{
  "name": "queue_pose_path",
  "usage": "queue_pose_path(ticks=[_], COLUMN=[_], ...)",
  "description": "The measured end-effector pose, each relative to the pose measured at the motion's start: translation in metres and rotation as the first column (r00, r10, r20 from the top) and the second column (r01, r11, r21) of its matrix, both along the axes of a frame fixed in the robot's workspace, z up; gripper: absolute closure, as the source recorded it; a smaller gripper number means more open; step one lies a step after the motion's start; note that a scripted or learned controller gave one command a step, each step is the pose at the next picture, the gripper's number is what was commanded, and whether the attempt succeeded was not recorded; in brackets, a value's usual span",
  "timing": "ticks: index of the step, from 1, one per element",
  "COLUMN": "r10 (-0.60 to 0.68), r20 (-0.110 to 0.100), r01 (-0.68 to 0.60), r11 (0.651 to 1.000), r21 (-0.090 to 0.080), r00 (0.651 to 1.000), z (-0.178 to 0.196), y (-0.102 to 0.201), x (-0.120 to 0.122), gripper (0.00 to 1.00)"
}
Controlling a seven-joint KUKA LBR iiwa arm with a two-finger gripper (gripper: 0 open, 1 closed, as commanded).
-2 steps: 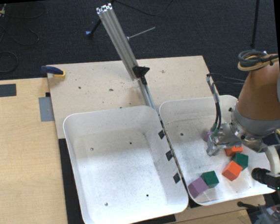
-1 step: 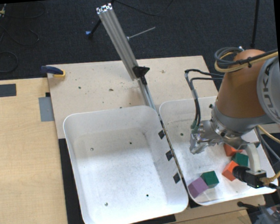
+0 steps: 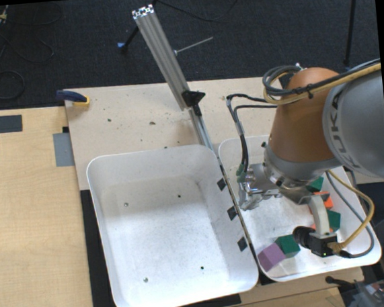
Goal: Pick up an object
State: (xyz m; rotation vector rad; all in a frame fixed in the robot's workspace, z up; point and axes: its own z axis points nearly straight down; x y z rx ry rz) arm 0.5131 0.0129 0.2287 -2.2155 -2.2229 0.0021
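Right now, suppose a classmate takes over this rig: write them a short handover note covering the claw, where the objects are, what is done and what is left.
Claw: low in the right bin, hidden under the arm's wrist; whether it is open or shut cannot be told, and nothing is seen held in it.
Objects: a purple block and a dark green block lie side by side near the right bin's front left corner; green and orange pieces sit further right, partly hidden by the arm.
The left bin sits alongside.
Done: the arm is down over the right bin.
Left: grasp one object and lift it.
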Motion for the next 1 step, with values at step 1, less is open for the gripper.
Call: queue_pose_path(ticks=[1], r10=[0.001], r20=[0.0], r01=[-0.001], r11=[1.0], r21=[0.0], r00=[1.0], z=[0.0094], y=[0.0491], x=[0.0066], gripper=[1.0])
